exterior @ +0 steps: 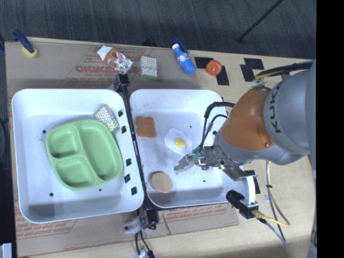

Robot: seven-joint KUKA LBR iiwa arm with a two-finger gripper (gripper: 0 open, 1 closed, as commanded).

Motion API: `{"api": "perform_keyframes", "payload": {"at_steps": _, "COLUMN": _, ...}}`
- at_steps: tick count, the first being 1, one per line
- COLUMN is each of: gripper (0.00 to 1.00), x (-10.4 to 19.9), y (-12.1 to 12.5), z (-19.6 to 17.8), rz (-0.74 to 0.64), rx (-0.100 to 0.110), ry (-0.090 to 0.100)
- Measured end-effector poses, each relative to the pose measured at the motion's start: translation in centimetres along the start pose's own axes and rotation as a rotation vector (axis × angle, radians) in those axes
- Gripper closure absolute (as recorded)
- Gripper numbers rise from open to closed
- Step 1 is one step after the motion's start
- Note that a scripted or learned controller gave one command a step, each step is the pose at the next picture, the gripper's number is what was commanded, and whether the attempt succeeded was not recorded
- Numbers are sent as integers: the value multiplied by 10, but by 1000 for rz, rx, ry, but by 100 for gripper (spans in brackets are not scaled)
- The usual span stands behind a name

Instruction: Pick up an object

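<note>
Where cardboard (80,69) reads "CHEMCO", arm (279,122) shows "KU"; hand (185,164) beside egg (178,142).

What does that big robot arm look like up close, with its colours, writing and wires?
The arm is bulky, rounded and grey, with a broad orange band above the wrist and dark KUKA lettering. Black cables loop beside the wrist. The gripper is small and metallic grey.

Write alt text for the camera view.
A grey and orange arm reaches from the right into the right bin, its claw low beside a fried egg, with toast and a cookie nearby. The left bin holds a green tray.
</note>
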State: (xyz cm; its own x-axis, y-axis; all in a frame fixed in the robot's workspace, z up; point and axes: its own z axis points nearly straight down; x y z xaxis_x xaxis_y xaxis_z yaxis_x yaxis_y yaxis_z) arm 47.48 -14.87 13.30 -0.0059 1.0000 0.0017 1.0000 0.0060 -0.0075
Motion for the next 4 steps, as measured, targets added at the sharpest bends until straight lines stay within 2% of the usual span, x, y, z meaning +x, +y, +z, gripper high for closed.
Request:
{"api": "perform_keyframes", "payload": {"at_steps": 1, "gripper": 0, "x": 51, "y": 4, "z": 39, "rz": -1, "rx": -10, "ry": -1}}
{"api": "perform_keyframes", "payload": {"at_steps": 2, "gripper": 100, "x": 52, "y": 5, "z": 29, "rz": -8, "rx": -9, "ry": 1}}
{"api": "perform_keyframes", "payload": {"at_steps": 3, "gripper": 100, "x": 72, "y": 2, "z": -66, "rz": 0, "rx": -7, "ry": -1}}
{"api": "perform_keyframes", "payload": {"at_steps": 4, "gripper": 0, "x": 71, "y": 2, "z": -65, "rz": 0, "rx": -7, "ry": -1}}
